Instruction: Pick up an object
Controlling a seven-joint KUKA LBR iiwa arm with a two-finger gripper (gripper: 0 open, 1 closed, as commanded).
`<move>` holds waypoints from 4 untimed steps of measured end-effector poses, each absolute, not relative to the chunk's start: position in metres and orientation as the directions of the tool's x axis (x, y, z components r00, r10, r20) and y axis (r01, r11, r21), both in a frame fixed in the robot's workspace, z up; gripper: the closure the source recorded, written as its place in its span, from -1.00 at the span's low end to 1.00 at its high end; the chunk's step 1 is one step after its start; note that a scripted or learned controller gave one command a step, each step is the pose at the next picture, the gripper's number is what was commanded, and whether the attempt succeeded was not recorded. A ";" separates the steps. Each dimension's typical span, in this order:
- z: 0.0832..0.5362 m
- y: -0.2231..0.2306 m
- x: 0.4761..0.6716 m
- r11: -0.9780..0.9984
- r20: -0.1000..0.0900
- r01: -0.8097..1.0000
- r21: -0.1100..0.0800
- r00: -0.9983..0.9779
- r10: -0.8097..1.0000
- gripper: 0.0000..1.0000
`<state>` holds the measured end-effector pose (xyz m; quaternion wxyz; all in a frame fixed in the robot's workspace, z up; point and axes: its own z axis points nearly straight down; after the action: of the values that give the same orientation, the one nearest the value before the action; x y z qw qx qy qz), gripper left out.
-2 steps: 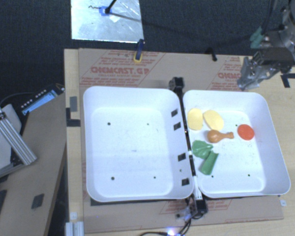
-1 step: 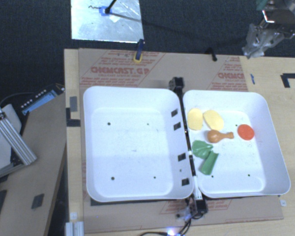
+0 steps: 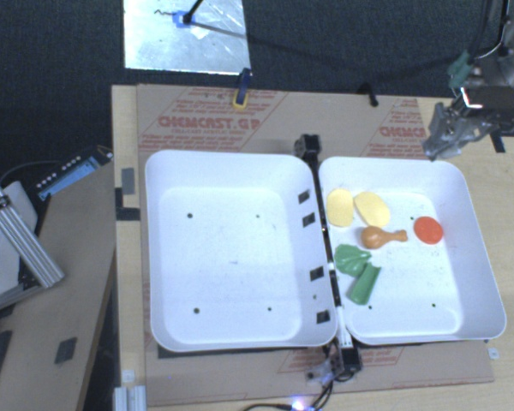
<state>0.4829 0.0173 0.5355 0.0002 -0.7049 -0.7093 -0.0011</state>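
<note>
white right bin (image 3: 475, 221) toys bunched near divider, pincer (image 3: 443, 140) over far rim, grip state unclear

Light: bright, even, from overhead
Glare: foil sheet (image 3: 187, 22) shines
Shadows: faint, soft
Focus: slightly soft, grainy

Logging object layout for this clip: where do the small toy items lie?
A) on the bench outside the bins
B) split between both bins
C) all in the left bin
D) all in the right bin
D: the two yellow pieces, the orange piece, the red disc and the green pieces all lie inside the right bin, in its left and middle part.
</note>
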 end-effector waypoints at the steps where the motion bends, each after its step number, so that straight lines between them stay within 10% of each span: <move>1: 0.535 -0.087 0.486 -0.009 -0.003 1.000 0.004 0.009 1.000 1.00; 2: 0.374 -0.023 0.492 0.009 0.002 1.000 -0.013 -0.009 1.000 1.00; 4: 0.496 0.072 0.487 0.008 0.002 1.000 0.005 -0.008 1.000 1.00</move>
<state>0.4866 0.0723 0.4957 -0.0013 -0.7044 -0.7098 -0.0024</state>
